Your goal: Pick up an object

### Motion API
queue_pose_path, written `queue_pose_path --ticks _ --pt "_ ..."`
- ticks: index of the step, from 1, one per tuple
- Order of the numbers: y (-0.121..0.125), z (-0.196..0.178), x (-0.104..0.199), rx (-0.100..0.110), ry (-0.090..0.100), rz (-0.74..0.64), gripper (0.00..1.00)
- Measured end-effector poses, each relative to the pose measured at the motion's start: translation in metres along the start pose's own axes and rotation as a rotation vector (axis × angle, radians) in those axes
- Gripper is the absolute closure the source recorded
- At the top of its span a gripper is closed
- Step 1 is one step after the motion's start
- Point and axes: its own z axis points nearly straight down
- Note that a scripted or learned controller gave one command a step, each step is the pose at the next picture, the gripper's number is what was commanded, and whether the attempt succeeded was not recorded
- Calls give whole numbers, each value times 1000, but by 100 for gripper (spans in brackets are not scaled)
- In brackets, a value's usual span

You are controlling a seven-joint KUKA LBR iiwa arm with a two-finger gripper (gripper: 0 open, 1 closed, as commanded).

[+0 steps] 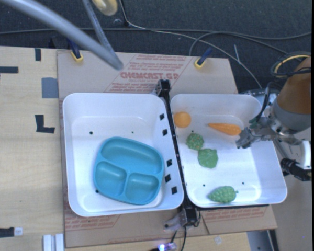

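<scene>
Glossy white plastic bins [73, 140], smooth blue plastic tray [128, 170], matt cardboard sheet [146, 69] beneath.

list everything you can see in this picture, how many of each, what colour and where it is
bins: 2, white, side by side on the bench
divided tray: 1, light blue, in the left-hand bin, lower middle
orange ball: 1, orange, right-hand bin, upper left corner
carrot: 1, orange, right-hand bin, upper middle, lying flat
green vegetable pieces: 3, green, right-hand bin; two near the middle left, one by the lower edge
cardboard sheet: 1, brown with red print, under both bins
clamps: 2, yellow and blue, at the cardboard's top edge
cables: several, dark and pale, behind the bins
arm: 1, grey with orange band, at the right-hand bin's right edge
gripper: 1, dark, just right of the carrot tip
</scene>
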Motion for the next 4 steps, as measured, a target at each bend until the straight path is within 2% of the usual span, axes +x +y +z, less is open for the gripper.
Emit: queue_pose_path --ticks 2,3,4 --pt "-13 -102 -7 -3 -2 -1 100" --pt "-8 -99 51 3 1 -7 100" --pt "15 -98 106 3 2 -8 100"
